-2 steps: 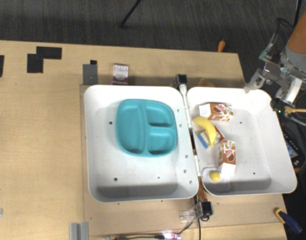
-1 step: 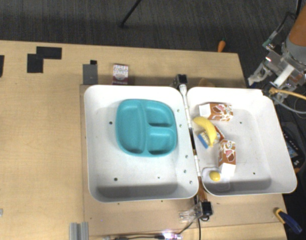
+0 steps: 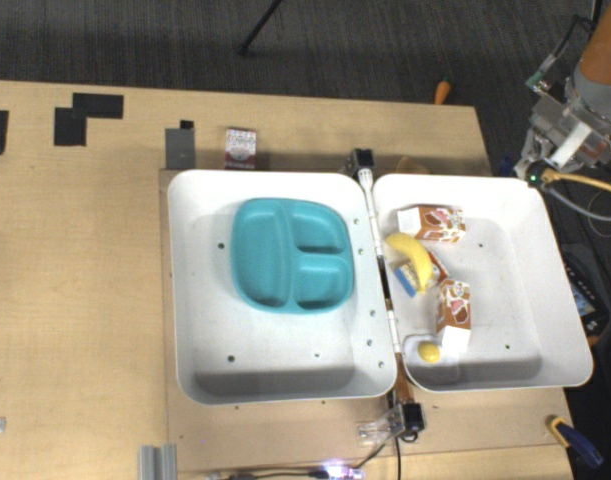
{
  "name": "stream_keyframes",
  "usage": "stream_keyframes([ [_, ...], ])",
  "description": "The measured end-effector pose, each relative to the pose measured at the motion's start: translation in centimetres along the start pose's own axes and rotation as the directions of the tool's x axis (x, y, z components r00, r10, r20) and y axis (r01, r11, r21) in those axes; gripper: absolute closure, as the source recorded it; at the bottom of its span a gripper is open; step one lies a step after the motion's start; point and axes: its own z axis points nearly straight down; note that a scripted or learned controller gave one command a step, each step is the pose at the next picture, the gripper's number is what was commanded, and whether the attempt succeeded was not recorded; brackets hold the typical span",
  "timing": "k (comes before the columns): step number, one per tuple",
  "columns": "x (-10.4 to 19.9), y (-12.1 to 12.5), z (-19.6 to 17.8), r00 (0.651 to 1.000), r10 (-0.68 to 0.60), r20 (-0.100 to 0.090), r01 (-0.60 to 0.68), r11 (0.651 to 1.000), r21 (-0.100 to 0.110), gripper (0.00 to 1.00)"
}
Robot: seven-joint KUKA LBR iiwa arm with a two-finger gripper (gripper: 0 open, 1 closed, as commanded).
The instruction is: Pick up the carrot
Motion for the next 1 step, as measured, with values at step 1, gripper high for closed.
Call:
stream_keyframes([
  [1, -4.03, -5.26, -3.15, 1.0, -0.008, 0.0, 0.008, 1.0, 0.003, 1.0],
])
